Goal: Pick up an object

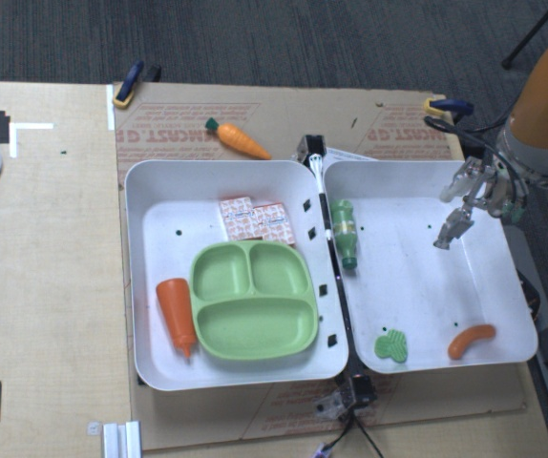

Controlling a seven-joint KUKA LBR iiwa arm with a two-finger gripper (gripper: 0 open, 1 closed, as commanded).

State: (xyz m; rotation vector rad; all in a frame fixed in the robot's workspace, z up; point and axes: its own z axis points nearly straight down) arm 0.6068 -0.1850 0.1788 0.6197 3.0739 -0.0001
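My gripper hangs over the right bin, up toward its two o'clock corner, and my fingers are spread apart with nothing between them, one reaching down toward the bin floor and the other bunched up near the wrist. So nothing is lifted yet, and by my reckoning the whole pick is still ahead of me: choose a thing, come down on it, close, raise it. In this bin I have three candidates. The green bottle lies along the nine o'clock wall, just beside the divide between the bins. The small green leafy piece sits at about six o'clock near the front wall, and the orange sausage lies at about five o'clock, also close to the front edge. None of them is under me; all three are well apart from my fingertips, the sausage and the bottle being roughly equal reaches. The left bin holds a green divided plate at its centre, an orange carrot-like piece just beside the plate at nine o'clock, and a patterned packet at twelve o'clock. Another carrot rests outside on the cardboard, beyond the bins. I judge the sausage the easier target, lying free of the walls' corners.
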